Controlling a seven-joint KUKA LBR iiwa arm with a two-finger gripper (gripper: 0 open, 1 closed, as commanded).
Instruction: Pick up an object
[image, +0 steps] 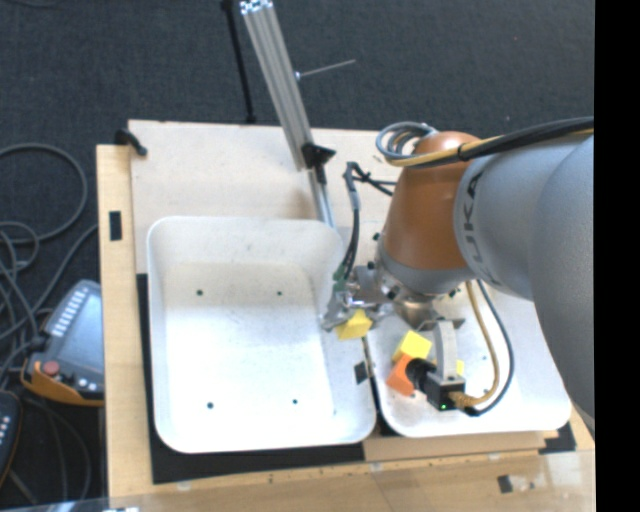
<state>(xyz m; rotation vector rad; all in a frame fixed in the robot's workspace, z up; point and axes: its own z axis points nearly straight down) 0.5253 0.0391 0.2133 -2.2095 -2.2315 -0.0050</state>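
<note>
My gripper (345, 315) hangs over the rim between the two white bins, under the orange wrist band. A small yellow block (353, 326) sits between its fingertips, above the left edge of the right bin (530, 400). The gripper is shut on it. In the right bin, close below the wrist, lie a second yellow block (413, 346) and an orange piece (400, 376). A small black piece (360, 372) rests near that bin's left wall. The arm hides much of the right bin.
The left bin (170, 300) has a few tiny dark specks on its floor. A slanted aluminium post (290, 100) rises behind the bins. Cables and a hand pendant (70, 340) lie off the bench to the left.
</note>
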